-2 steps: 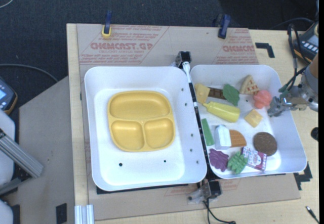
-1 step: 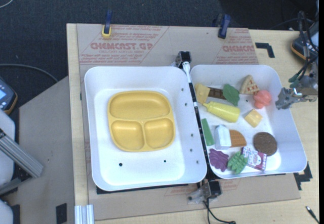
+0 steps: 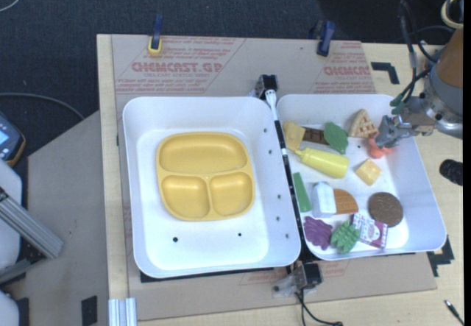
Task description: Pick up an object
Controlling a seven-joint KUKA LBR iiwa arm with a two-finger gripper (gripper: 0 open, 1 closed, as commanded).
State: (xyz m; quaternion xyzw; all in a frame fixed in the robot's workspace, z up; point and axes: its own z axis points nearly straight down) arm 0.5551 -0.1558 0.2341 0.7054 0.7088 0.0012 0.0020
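Observation:
The right bin [image 3: 427, 192] holds several toy foods. My gripper [image 3: 389, 131] hangs over its far right part, just right of a waffle-patterned wedge [image 3: 362, 123]. A small red-orange piece [image 3: 377, 147] lies directly under and in front of the gripper, touching or nearly touching it. Nearby are a yellow cheese cube [image 3: 368, 171], a yellow mustard bottle [image 3: 322, 161], a green leafy piece [image 3: 336, 137] and a brown round cookie [image 3: 385, 208].
The left bin [image 3: 140, 192] holds a yellow divided plate [image 3: 204, 174]. The right bin's near side has purple grapes [image 3: 318, 231], a green broccoli [image 3: 344, 236], a pink-white packet [image 3: 369, 231], a bread slice [image 3: 344, 202] and a green stick [image 3: 301, 192]. Blue clamps [image 3: 324, 37] sit at the board's far edge.

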